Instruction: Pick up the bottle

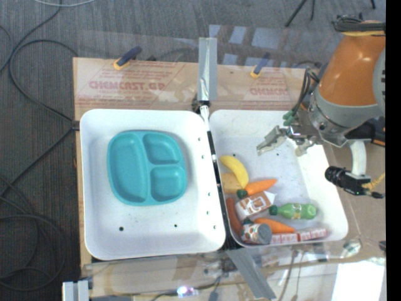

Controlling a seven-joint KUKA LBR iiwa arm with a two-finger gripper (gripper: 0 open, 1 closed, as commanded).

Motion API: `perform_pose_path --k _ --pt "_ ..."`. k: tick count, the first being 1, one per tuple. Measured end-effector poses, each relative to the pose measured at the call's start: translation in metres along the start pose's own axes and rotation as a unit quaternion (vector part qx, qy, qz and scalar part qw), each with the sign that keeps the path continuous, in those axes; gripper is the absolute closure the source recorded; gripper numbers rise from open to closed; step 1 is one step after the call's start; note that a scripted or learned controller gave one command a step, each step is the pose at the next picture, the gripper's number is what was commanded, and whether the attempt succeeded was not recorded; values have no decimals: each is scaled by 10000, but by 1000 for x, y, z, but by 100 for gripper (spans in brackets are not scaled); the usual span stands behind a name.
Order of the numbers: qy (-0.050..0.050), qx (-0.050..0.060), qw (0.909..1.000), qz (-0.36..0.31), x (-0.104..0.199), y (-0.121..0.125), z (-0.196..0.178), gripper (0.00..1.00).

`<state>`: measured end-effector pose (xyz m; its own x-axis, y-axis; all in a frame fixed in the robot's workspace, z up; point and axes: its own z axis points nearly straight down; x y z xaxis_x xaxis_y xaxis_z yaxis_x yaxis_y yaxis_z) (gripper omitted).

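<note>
Bottle (293, 211) lies flat in your right bin (316, 168), near its front edge — long axis left to right, cap pointing left. Gripper (281, 138) hovers open above the bin's far part — nothing held.

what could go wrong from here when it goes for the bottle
The green bottle lies on its side, so it may roll off the end effector, which hangs well above the clutter. A carrot and a carton crowd it, so either could be nudged or grabbed instead. It also sits near the right bin wall, leaving little room.
</note>
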<state>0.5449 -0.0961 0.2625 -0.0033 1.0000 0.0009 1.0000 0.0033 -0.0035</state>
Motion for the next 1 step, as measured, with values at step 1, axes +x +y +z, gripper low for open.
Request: perform_pose_path --k 1 --pt "-1 4 9998 217 -24 -54 47 0"
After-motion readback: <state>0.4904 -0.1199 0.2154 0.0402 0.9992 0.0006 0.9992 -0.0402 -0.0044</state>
